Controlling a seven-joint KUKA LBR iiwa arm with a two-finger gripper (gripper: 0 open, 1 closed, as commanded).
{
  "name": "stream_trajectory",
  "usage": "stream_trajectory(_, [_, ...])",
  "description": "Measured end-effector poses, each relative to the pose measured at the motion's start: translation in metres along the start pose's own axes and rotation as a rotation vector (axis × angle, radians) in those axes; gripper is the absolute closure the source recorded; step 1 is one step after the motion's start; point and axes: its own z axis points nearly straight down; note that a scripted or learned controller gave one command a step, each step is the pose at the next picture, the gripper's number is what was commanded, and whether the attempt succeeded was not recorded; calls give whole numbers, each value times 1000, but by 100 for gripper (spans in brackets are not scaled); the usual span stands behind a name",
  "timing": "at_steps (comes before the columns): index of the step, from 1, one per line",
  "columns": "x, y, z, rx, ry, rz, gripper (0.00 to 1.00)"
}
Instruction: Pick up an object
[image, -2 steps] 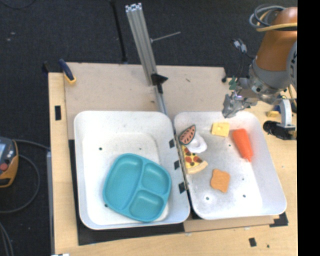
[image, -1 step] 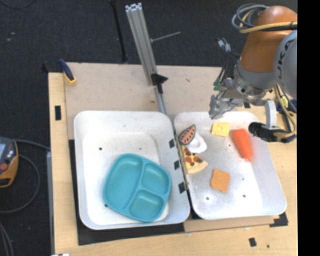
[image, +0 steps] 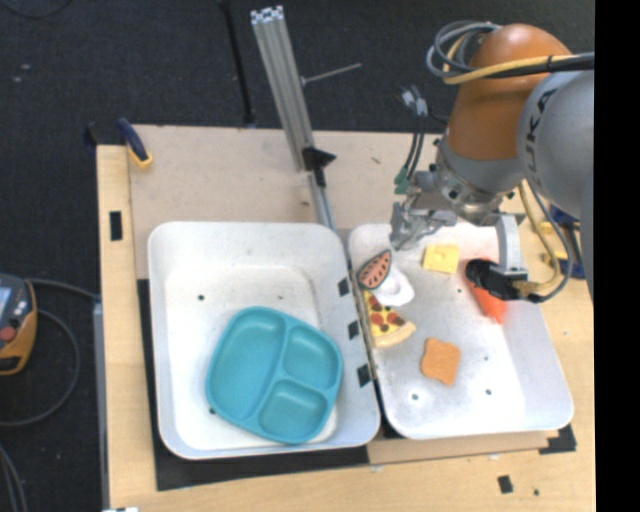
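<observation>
1. Objects for picking lie in the right bin (image: 530, 390): a yellow block (image: 440, 259) toward 12 o'clock, an orange-red piece (image: 487, 296) at 2 o'clock, a tan bread-like piece (image: 440, 361) near centre, a pizza slice (image: 386, 323) at 9 o'clock, a small white item (image: 397, 291) just above the slice, and a watermelon-like slice (image: 375, 269) at 10 o'clock against the bin's left wall.
2. Gripper (image: 403, 232) hangs over the bin's 11 o'clock corner, just above the watermelon-like slice and at 9 o'clock of the yellow block. Whether it is wide or narrow: cannot tell. No item is seen held by it.
3. Arm (image: 500, 90), grey with orange band, enters from 2 o'clock.
4. Left bin (image: 230, 250) holds a teal divided tray (image: 275, 372) toward its 5 o'clock corner.
5. An aluminium post (image: 290, 100) rises at 12 o'clock between the bins.
</observation>
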Motion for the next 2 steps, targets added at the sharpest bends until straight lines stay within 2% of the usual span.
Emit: stream_trajectory(2, [97,-8,-5,1,1,-1,100])
